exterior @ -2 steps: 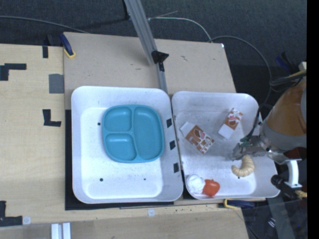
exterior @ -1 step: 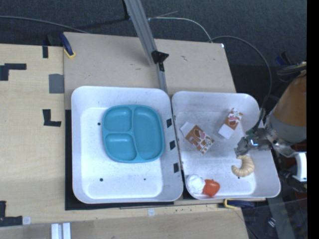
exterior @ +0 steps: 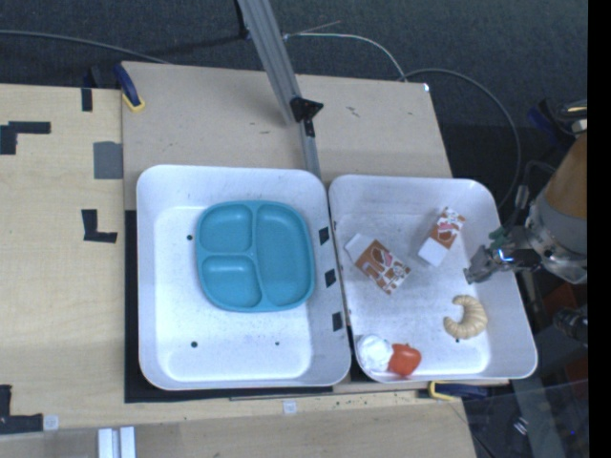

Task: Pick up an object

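The right bin (exterior: 506,351) holds several small items. A white and red carton (exterior: 441,238) lies toward the back, with a brown patterned packet (exterior: 383,265) to its left. A tan croissant (exterior: 466,318) sits near the right wall. A red and white object (exterior: 392,358) rests in the front corner. My gripper (exterior: 484,262) hangs over the bin's right side, just right of the carton and above the croissant, with nothing visibly held.
The left bin (exterior: 162,351) carries a teal divided plate (exterior: 256,256). A metal pole (exterior: 272,46) slants in from the back to the bins' shared wall. Cables trail behind the right bin. Wooden bench surface lies to the left.
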